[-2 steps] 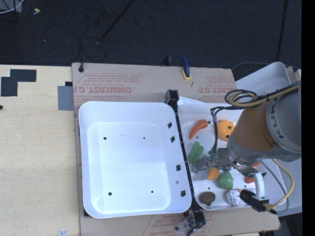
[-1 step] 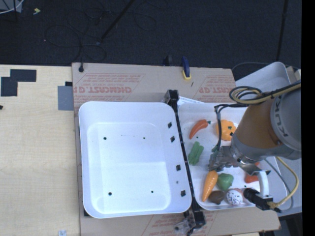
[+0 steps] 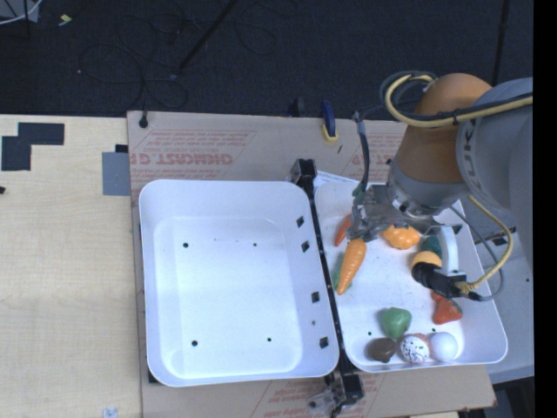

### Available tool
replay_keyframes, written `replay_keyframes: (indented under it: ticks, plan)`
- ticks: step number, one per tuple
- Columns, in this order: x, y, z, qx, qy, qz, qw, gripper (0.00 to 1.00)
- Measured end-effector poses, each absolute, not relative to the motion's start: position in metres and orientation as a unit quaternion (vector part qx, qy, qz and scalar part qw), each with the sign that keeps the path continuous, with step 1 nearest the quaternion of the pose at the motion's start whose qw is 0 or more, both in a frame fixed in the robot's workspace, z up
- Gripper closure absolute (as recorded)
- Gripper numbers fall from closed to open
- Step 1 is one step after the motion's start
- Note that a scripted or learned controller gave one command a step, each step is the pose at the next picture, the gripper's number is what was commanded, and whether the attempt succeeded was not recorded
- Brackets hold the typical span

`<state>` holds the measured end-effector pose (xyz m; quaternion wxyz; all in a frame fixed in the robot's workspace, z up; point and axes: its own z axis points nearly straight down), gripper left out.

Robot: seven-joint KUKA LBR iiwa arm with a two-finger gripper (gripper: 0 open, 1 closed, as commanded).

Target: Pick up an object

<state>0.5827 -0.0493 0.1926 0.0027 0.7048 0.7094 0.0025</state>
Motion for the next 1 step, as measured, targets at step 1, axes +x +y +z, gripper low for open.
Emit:
replay_keyframes:
  ticks: [1]
  plan:
    - [0.6467,0.0572,0.2109,0.703,0.711,0.0025,0.001,1.0]
